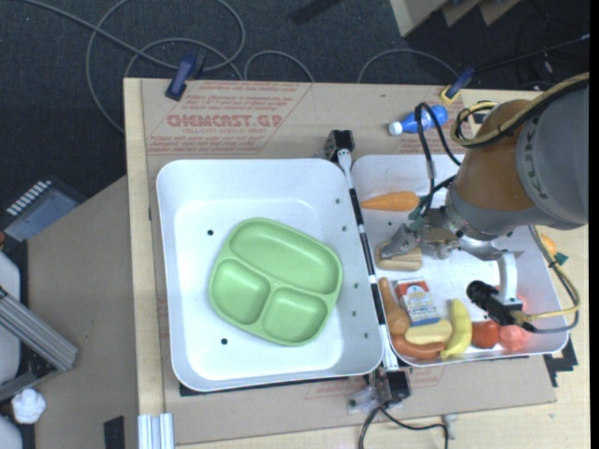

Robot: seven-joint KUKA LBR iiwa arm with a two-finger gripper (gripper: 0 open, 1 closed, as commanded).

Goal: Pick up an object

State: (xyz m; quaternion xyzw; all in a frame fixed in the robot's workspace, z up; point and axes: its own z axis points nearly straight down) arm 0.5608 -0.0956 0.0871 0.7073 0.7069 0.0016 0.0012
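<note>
Grey and orange, your arm (524,166) is reaching in from the right and bending low over the right bin (393,171), its bulky wrist covering much of that bin's upper half. You are looking at the gripper (401,246) pointing leftward toward the divider between the bins, sitting right down at a pale tan block (400,262) on the bin floor. How far the pincer is spread, and whether it is gripping anything, I cannot tell from this slanted angle; its metal tip is merging with the block beneath it.

Just above the gripper an orange carrot (391,200) is lying crosswise near the bin's upper left. Below it you are seeing a cluster along the near wall: a small white and red carton (417,301), a yellow banana (459,327) curving beside it, a sausage-like brown piece (393,311) against the left wall, and a red tomato-like item (486,334) farther right. A black cable (429,152) is looping off the wrist.

Over in the left bin (187,195) a green divided plate (274,281) is lying flat, slightly turned, well apart from the gripper
</note>
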